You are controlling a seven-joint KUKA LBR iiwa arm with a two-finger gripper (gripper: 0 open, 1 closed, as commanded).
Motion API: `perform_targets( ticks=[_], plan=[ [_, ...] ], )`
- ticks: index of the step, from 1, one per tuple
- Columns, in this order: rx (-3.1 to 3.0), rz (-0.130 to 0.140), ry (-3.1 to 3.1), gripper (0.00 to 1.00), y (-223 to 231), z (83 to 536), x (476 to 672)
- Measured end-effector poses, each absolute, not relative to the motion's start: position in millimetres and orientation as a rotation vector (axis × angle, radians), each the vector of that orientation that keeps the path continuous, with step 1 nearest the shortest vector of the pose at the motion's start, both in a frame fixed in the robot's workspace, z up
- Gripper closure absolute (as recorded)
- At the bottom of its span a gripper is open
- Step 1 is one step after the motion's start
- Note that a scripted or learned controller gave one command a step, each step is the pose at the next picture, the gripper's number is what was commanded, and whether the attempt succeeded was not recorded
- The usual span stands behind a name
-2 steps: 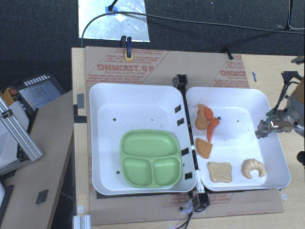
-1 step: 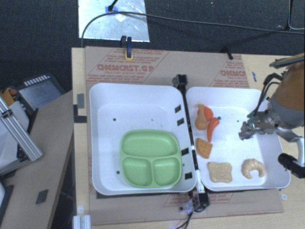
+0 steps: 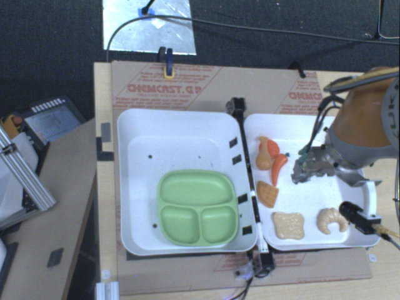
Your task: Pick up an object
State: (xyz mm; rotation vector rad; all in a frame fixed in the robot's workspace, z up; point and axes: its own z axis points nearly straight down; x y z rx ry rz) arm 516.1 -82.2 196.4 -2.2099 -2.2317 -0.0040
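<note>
Orange carrot (image 3: 279, 169) lies just beside the claw (image 3: 302, 170), whose finger spread I cannot tell.

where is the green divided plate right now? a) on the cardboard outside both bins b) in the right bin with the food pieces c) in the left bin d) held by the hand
c: the green divided plate lies flat on the floor of the left bin, while the food pieces are across the divider in the right bin.
</note>
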Motion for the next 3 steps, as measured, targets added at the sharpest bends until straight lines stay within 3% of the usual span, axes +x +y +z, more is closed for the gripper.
perform_targets(
  ticks=[3],
  plan=[
    [-2.21, -0.005, -2.233, 1.0, 67.1, 228.8, 522.9]
  ],
)
